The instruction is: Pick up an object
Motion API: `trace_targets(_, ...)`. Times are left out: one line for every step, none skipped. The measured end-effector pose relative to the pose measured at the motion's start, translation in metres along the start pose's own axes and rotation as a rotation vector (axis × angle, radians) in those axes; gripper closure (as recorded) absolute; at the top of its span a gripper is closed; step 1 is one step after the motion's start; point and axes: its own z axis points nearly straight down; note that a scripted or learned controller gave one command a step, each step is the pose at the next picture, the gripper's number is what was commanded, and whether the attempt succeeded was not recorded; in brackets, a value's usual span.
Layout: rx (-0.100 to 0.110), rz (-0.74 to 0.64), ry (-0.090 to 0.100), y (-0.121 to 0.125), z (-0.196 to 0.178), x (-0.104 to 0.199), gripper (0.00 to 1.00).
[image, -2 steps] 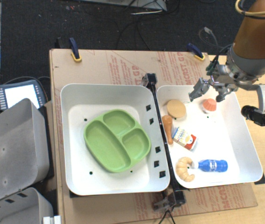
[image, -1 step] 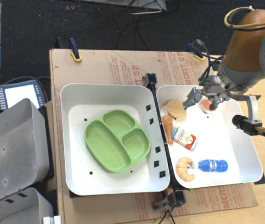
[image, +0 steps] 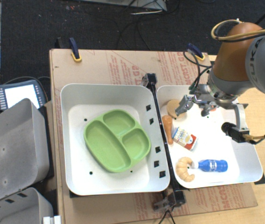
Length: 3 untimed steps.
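While hovering over the far half of the right bin (image: 251, 160), keeps nothing in the gripper (image: 195, 107): fingers (image: 184, 105) spread apart, bare white floor between them. Meets a tan round disc (image: 173, 109) right at the left fingertip; cannot tell whether touching or just short of it. Finds an orange carrot (image: 168, 128) just past that disc, to the fingers' left and closer to the camera, lying along the bin's wall. Shows a small carton (image: 185, 138) near, straight toward the camera from the fingers, tilted. Leaves a croissant (image: 185, 168) and a blue bottle (image: 212, 165) well apart from the fingers, side by side at the bin's near edge. Puts a green divided plate (image: 117, 140) farthest off, in the left bin (image: 72, 125).
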Motion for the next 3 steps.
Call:
trace_targets(0.002, 0.002, 0.000, -0.003, 0.060, -0.008, 0.00)
trace_targets(-0.006, 0.002, -0.001, -0.001, 0.046, -0.007, 1.00)
trace_targets(-0.011, -0.004, -0.001, 0.000, -0.017, -0.003, 1.00)
